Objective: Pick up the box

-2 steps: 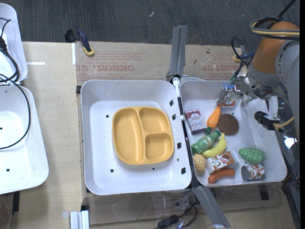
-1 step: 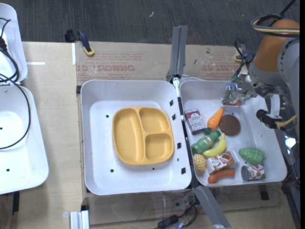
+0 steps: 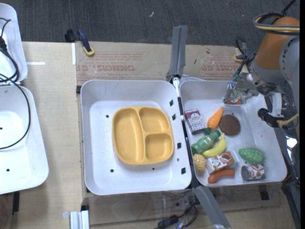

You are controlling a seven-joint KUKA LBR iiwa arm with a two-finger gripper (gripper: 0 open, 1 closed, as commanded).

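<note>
Nearest, just below the banana (image 3: pixel 215 147), a small box (image 3: pixel 220 161) lies flat in the right bin (image 3: pixel 279 149), a sausage (image 3: pixel 220 175) in front of it and corn (image 3: pixel 199 163) to its left; a second box (image 3: pixel 194 120) lies up and left of the banana, by the carrot (image 3: pixel 215 118). Both look like light, stiff, smooth carton, best pinched across the short sides. Farthest, up and right of the banana, the gripper (image 3: pixel 234 98) hangs at the bin's back wall; can't tell if it's open or closed.

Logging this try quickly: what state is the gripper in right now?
Gripper: at the right bin's far edge, low over a small red-and-white item; open or closed cannot be told.
</note>
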